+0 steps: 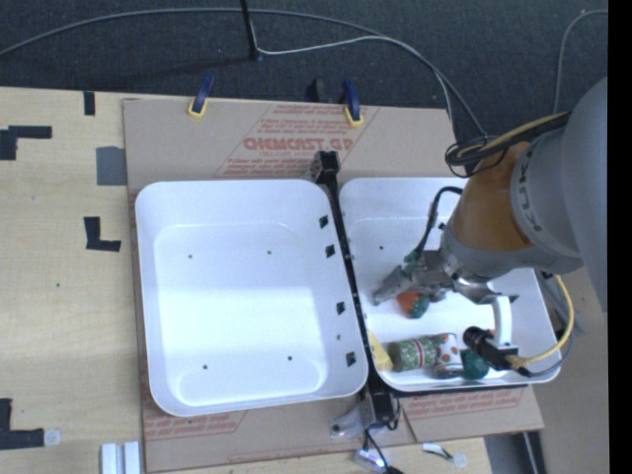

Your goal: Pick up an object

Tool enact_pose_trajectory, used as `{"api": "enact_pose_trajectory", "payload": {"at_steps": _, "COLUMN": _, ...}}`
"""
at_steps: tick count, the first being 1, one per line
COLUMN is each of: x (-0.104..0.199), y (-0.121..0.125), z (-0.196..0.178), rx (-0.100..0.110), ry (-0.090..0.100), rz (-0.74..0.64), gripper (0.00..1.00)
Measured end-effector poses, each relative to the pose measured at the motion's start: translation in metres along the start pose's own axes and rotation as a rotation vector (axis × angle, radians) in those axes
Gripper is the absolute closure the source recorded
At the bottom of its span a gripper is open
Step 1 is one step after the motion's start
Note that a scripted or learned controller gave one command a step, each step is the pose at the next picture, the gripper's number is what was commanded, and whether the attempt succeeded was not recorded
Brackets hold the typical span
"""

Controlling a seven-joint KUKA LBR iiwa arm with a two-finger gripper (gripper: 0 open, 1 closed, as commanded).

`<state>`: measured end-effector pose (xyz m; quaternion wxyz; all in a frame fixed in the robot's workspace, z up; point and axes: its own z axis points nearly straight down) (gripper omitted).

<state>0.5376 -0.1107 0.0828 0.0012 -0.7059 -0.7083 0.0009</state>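
A brown cardboard sheet [296, 141] with red print lies on the wooden bench [54, 294]. Two blue clamps [202, 95] hold its far edge. Black tape pieces [97, 235] are stuck on the bench. A black cable [296, 28] crosses the dark floor behind.

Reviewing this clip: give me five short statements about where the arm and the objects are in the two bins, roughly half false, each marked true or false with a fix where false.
1. The gripper is over the right bin. True.
2. The small red and teal object lies in the left bin. False: it lies in the right bin, beside the gripper.
3. A patterned cylinder lies on its side near the right bin's front edge. True.
4. The arm reaches in from the view's left. False: it comes from the right.
5. Blue clamps sit at the cardboard's far edge. True.
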Motion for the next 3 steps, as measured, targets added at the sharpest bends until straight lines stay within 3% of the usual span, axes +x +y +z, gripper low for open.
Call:
{"api": "enact_pose_trajectory", "payload": {"at_steps": 1, "x": -0.002, "y": 0.001, "z": -0.013, "rx": -0.005, "ry": -0.001, "rz": 0.004, "gripper": 1.00}}
{"api": "enact_pose_trajectory", "payload": {"at_steps": 2, "x": 0.038, "y": -0.040, "z": -0.106, "rx": -0.010, "ry": 0.000, "rz": 0.000, "gripper": 1.00}}
{"api": "enact_pose_trajectory", "payload": {"at_steps": 3, "x": 0.066, "y": -0.054, "z": -0.122, "rx": -0.003, "ry": 0.000, "rz": 0.001, "gripper": 1.00}}
